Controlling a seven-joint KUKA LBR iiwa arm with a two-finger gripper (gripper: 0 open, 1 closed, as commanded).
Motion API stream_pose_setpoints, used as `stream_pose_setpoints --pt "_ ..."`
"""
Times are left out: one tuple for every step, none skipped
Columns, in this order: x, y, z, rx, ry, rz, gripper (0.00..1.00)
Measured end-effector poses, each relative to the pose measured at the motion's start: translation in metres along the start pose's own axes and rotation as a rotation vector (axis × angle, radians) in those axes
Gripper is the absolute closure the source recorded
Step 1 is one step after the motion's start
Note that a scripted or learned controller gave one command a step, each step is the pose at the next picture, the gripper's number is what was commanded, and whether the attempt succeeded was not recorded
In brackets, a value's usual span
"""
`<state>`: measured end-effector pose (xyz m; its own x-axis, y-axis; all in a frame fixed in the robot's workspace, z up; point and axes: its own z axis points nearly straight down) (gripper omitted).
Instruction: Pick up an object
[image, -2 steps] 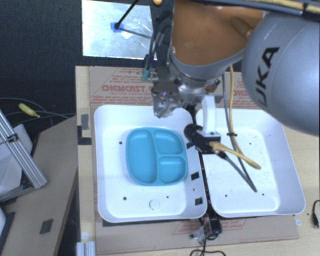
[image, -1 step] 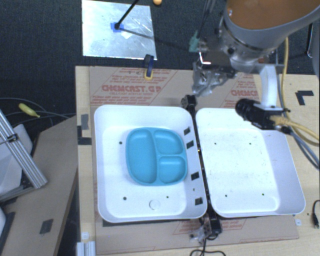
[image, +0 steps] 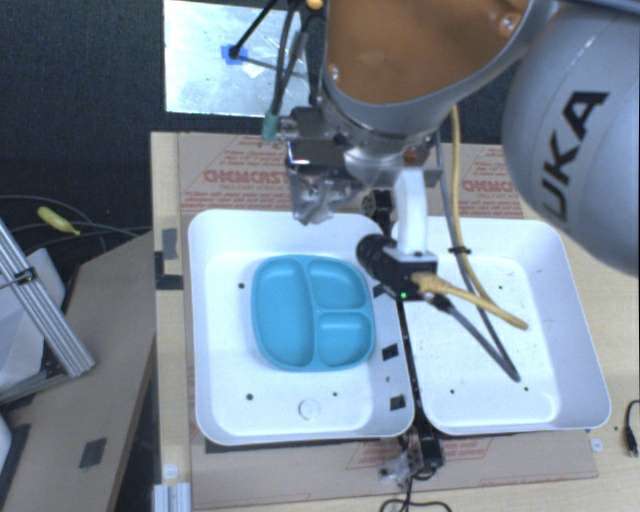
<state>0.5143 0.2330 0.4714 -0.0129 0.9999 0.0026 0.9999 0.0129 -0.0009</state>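
Cardboard with red lettering covers the desk (image: 230, 170), and over it you have the grey arm (image: 560, 120) with its orange band reaching in from the right and taking up the top of the view. Below it sit the two shallow white bins side by side: the left bin (image: 215, 300) carries the task's thing, and the right bin (image: 560, 330) lies next to it, the two touching along their inner walls. Your target is the blue plate (image: 312, 312), which has three compartments and lies flat, face up, near the middle of the left bin, a little toward the inner wall. It looks like moulded plastic, so expect it to be light, stiff and smooth enough to slip. Lying flat, it offers you little except its raised rim or the ridges between compartments. A pinch across the rim on the far edge seems the surest hold, though the plate may tilt once lifted from one side. The tool (image: 318, 200) hangs over the far rim of the left bin, just beyond the plate and apart from it. Whether it is open or closed you cannot tell from this angle.
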Motion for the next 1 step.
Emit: stream_pose_setpoints --pt "-0.0009 0.0998 0.0046 -0.007 -0.003 0.014 1.0"
